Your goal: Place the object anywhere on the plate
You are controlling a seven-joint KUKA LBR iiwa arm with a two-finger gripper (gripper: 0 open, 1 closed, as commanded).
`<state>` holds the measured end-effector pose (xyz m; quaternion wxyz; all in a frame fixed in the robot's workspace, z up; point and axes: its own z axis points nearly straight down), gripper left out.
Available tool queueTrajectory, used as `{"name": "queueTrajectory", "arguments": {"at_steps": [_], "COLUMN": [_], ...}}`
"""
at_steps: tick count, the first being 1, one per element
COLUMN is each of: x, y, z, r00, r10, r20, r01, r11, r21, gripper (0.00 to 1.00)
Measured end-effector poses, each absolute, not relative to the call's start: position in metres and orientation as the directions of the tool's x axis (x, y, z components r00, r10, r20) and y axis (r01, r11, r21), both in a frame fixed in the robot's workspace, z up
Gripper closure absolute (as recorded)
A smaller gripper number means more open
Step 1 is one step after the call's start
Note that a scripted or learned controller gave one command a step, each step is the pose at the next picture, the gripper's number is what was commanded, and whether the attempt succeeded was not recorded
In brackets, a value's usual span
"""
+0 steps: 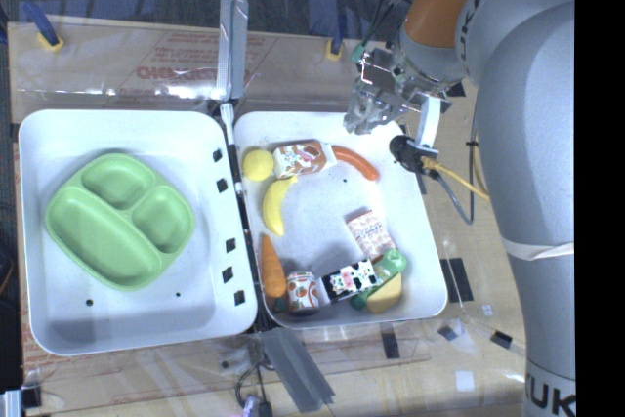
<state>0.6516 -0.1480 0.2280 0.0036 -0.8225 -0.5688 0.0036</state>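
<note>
The pincer (363, 117), its spread impossible to judge, is hovering just above the sausage (355, 161), probably light, smooth and slippery, best taken across its middle.

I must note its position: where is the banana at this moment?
The banana lies in the right bin, near its left wall, just below the yellow lemon and above the carrot.
</note>
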Motion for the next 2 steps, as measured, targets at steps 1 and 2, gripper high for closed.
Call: {"name": "queueTrajectory", "arguments": {"at_steps": [1,2], "x": [0.656,0.625], "y": [-0.059,0.091], "z": [0.190,0.211], "r00": [0.287,0.359], "r10": [0.958,0.933], "r20": [-0.002,-0.003], "r01": [0.958,0.933], "r11": [-0.287,-0.359], "r21": [-0.006,-0.006], "gripper": [1.00,1.00]}}
